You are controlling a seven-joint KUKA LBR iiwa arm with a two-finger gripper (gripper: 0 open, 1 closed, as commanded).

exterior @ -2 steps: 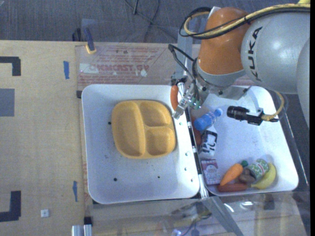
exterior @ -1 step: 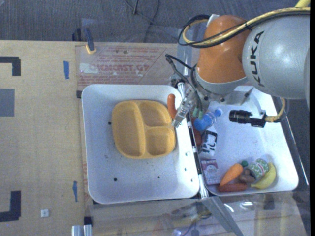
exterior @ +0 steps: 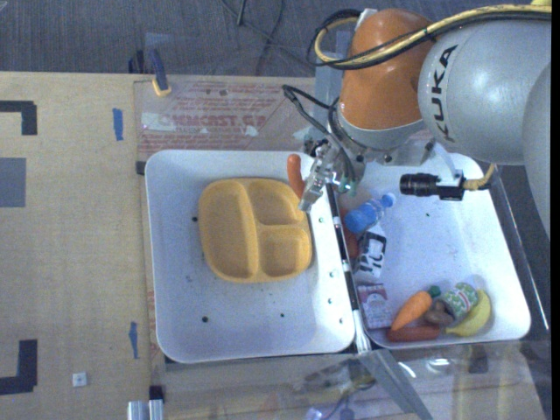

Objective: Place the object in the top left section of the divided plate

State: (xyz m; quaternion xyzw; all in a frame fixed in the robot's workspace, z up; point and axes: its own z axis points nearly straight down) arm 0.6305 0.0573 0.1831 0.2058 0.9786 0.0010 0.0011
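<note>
"KUKA" is showing in black on my grey arm (exterior: pixel 490 77). My pincer (exterior: pixel 317 182) is hovering at the left bin's right rim; its opening I cannot tell. Just beside it, an orange-red object (exterior: pixel 296 171) is lying; the yellow divided plate (exterior: pixel 255 229) is sitting lower left.

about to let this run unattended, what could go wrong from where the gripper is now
1. The gripper sits at the right rim of the yellow divided plate, beside an orange-red object; whether it grips that object is unclear, so the pick may have failed.
2. The object lies close to the plate's rim, so a release here could land it outside the plate.
3. The arm hangs low over the wall between the bins and could clip it.
</note>
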